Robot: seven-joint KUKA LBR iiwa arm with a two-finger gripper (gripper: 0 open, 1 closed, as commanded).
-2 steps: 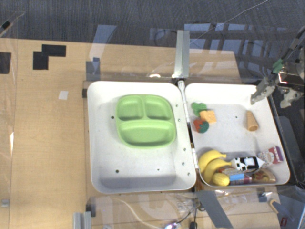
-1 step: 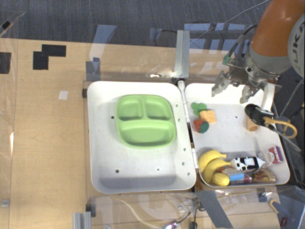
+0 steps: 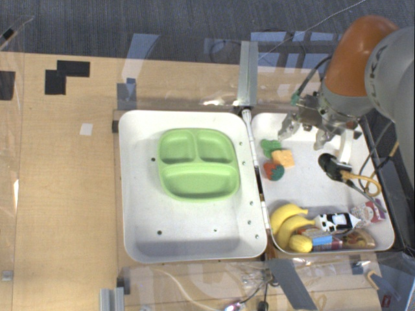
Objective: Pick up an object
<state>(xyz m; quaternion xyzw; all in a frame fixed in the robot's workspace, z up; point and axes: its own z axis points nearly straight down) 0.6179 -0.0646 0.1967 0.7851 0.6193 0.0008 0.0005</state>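
Bananas [image 3: 290, 224] and clutter crowd the right bin's [image 3: 305, 180] lower edge; gripper [image 3: 303, 130] upper right, fingers spread, holding nothing, above small orange block [image 3: 283, 159].

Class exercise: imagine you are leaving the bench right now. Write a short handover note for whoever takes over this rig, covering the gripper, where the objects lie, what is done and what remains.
Gripper: open, nothing between its fingers, poised over the upper part of the right bin.
Objects: a small green piece, an orange block and a red-and-green piece lie near that bin's left wall. Bananas, a black-and-white toy and other small items crowd its near edge.
Left bin: holds a green divided plate.
Done: no pick yet.
Left: lower onto an object, probably the orange block, close and lift.
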